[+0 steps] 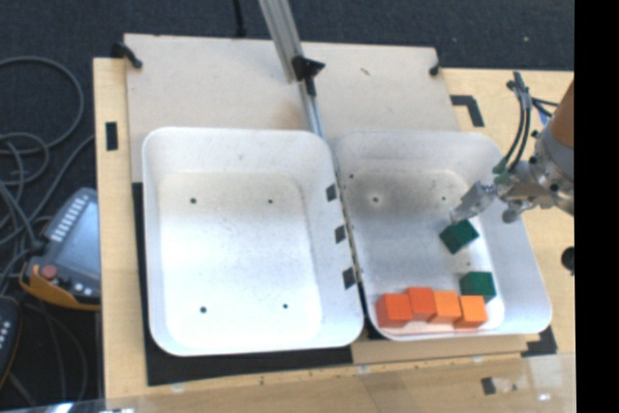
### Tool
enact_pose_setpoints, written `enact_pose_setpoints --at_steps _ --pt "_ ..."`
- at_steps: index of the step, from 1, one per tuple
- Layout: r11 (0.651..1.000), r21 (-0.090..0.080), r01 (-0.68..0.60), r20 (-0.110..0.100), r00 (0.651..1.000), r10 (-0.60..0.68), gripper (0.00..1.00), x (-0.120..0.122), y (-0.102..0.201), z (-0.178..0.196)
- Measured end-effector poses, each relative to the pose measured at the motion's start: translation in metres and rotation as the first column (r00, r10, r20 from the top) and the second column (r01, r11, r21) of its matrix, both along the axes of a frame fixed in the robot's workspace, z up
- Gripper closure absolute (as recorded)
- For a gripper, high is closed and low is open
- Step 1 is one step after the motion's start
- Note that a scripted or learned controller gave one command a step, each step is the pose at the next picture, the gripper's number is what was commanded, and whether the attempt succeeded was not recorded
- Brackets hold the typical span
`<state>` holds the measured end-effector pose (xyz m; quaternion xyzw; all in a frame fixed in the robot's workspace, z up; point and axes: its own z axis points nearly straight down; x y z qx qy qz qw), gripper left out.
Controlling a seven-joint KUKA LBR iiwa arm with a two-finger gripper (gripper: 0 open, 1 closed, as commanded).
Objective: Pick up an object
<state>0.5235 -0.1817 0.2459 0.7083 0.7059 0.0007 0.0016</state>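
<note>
My gripper (491, 206) hangs over the right side of the right bin (406, 164), reaching in from the right edge. It is open, and I see nothing between its fingers. A dark green block (459, 235) lies tilted on the bin floor just below and left of the nearer finger (473, 201). I cannot tell whether they touch. A second green block (478, 284) sits closer to the front right corner. Several orange blocks (430, 307) stand in a row along the bin's front wall.
The left bin (237, 237) sits beside the right one, with a narrow seam between them. A slanted aluminium pole (276, 5) rises from behind the bins. Cables and a handheld pendant (68, 247) lie off the bench at the left.
</note>
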Motion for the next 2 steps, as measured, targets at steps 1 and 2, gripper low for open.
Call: enact_pose_setpoints --at_steps 1,2 --pt "1.000 0.001 -0.003 -0.009 1.000 0.003 0.00 0.014 -0.010 -0.098" --pt "1.000 -0.001 0.001 0.002 1.000 -0.001 1.00 0.016 -0.012 -0.082"
